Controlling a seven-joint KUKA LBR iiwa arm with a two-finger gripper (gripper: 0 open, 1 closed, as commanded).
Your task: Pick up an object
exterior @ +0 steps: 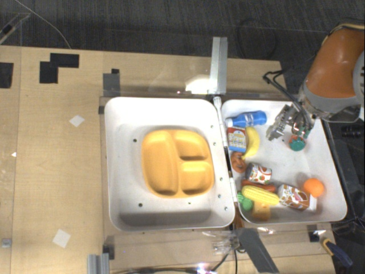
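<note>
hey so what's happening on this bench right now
A grey and orange robot arm reaches in from the right, with its gripper low over the upper part of the right bin, beside a small teal object. That bin holds toy groceries: a blue bottle, a banana, corn, an orange ball. The left bin holds a yellow divided tray. Nothing is visibly held.

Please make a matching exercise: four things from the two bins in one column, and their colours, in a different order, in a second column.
Things:
1. divided tray in the left bin
2. bottle at the far end of the right bin
3. ball at the right bin's right side
4. small round thing next to the hand

Colours:
A. teal
B. orange
C. yellow
D. blue

Pairs: 1-C, 2-D, 3-B, 4-A
</note>
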